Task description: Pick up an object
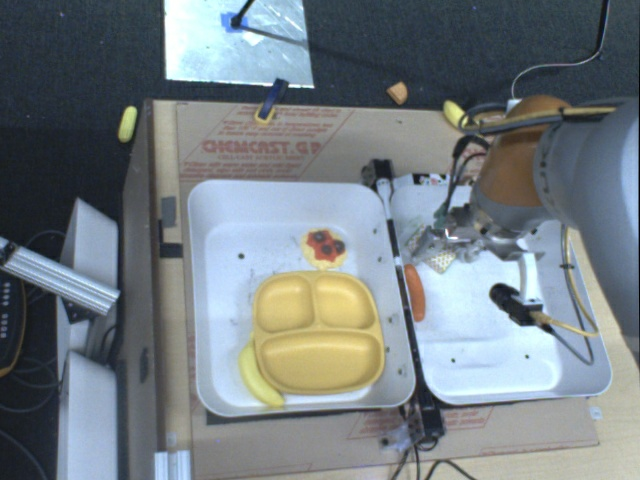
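The arm (560,168) comes in from three o'clock and hangs low over the right bin (560,368), its gripper (445,243) near that bin's ten o'clock corner, just above a small pale, speckled object (441,261) that lies on the bin floor; whether the fingers are spread or closed, and whether anything sits between them, I cannot tell, since the wrist and cabling hide them. The nearest candidates for a pick are that pale object and the orange carrot (416,293), which lies lengthwise against the right bin's nine o'clock wall, toward seven o'clock of the gripper. To do this step well, I judge the gripper should settle squarely over one item, with the fingers straddling its narrow side; the carrot's place against the wall leaves little room for a finger on that side. The left bin (225,218) holds a yellow divided tray (318,333) at its centre, a banana (256,378) touching the tray's seven o'clock edge, and a small round pizza toy (325,248) just beyond its twelve o'clock edge. Both bins rest on a brown board with red lettering on the desk (300,138). Around it lies dark carpet (60,68), with a shiny sheet (210,38) at twelve o'clock and a metal rail (60,276) at nine o'clock.
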